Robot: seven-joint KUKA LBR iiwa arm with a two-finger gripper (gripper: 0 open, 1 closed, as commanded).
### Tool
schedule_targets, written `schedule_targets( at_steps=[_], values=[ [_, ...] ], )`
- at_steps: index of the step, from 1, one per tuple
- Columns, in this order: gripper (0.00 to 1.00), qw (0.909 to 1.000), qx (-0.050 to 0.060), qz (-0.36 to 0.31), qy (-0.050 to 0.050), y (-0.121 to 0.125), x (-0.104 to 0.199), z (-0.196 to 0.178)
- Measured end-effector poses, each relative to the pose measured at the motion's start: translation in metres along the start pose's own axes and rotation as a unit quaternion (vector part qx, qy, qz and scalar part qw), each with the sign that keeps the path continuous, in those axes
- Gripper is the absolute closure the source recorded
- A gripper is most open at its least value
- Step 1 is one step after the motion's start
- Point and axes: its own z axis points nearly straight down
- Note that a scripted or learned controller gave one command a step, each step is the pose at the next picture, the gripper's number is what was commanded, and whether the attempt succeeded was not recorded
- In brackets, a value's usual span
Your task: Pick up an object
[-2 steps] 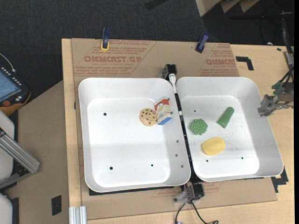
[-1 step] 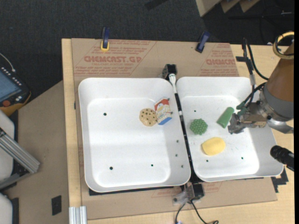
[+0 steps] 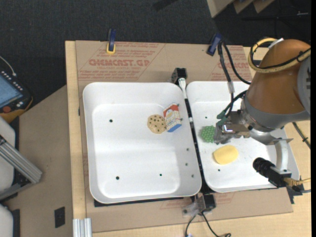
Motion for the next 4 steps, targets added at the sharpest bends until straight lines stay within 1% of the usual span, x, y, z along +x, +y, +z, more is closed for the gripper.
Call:
schedule_targets(
  at_steps=[1, 2, 3, 4],
  values=[
    [1.0, 1.0, -0.003, 0.004, -0.002, 0.001, -0.005, -0.011],
    [1.0, 1.0, 0.003, 0.007, -0.002, -0.002, -0.049, 0.057],
    [1.0, 0.9999, -0.003, 0.008, -0.005, -0.002, -0.125, 0.042],
    [1.0, 1.0, 0.0, 0.008, -0.003, -0.003, -0.203, 0.09]
  ],
)
